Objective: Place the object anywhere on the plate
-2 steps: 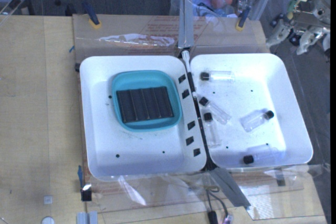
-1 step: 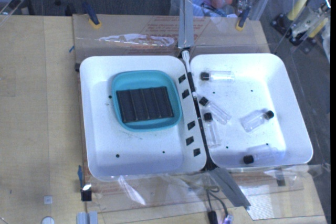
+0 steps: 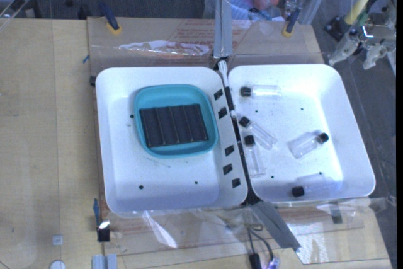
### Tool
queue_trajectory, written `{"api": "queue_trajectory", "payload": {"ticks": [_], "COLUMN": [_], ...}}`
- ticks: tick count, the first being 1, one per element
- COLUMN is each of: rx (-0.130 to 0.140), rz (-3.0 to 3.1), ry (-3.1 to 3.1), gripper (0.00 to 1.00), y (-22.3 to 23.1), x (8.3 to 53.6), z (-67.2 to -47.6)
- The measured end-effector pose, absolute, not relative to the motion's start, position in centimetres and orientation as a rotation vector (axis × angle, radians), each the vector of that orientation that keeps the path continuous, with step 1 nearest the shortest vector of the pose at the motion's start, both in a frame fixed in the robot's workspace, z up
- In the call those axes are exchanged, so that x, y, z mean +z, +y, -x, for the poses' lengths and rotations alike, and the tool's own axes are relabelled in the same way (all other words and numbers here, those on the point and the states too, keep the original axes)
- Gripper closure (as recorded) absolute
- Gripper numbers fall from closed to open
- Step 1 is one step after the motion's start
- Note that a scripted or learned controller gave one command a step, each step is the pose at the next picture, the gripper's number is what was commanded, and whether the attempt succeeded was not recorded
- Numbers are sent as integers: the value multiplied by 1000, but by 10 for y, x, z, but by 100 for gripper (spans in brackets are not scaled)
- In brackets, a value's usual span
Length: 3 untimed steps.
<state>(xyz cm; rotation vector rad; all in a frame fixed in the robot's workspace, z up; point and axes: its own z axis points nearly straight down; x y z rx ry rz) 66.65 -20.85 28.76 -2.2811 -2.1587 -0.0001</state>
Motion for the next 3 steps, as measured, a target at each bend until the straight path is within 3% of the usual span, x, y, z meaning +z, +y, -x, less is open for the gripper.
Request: {"api": "queue_trajectory", "payload": {"ticks": [3], "rx": [3], "rz": [2291], "ry": [-2146], "gripper": [0], "y": [-213], "x": [239], "z": [-667]}}
